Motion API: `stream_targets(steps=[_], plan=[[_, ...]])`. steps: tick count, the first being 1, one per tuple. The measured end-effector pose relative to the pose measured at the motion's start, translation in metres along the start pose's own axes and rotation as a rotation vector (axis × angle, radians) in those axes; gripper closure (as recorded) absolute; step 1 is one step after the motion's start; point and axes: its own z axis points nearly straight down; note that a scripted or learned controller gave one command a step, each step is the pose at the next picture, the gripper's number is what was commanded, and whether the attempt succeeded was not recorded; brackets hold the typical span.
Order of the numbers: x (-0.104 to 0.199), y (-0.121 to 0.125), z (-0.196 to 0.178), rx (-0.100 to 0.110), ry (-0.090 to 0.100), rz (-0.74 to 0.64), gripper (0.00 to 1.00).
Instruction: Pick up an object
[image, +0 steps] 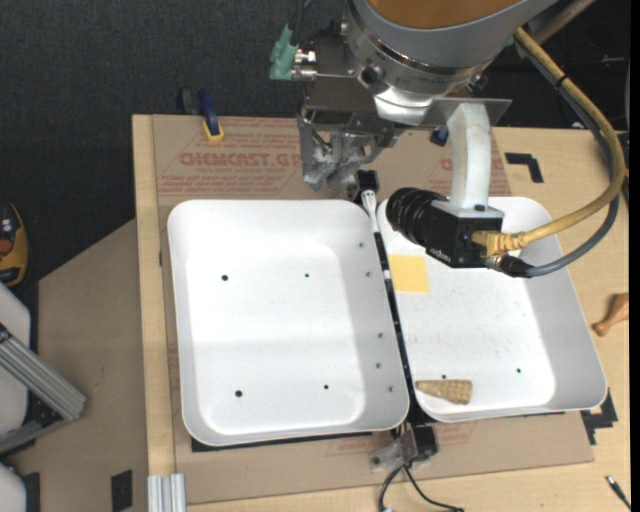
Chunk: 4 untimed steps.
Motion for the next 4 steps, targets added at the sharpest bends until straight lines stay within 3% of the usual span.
stream_targets(steps=[1,2,3,4], plan=[[0.000,0.000,0.001,0.001,-0.001,0.000,0.00],[0.000,0.000,-0.010,-0.003,0.002,-0.001,1.00],[0.000,0.000,-0.010,-0.001,0.001,-0.001,0.00],[0.001,0.001,-0.021,-0.005,0.003,-0.002,1.00]])
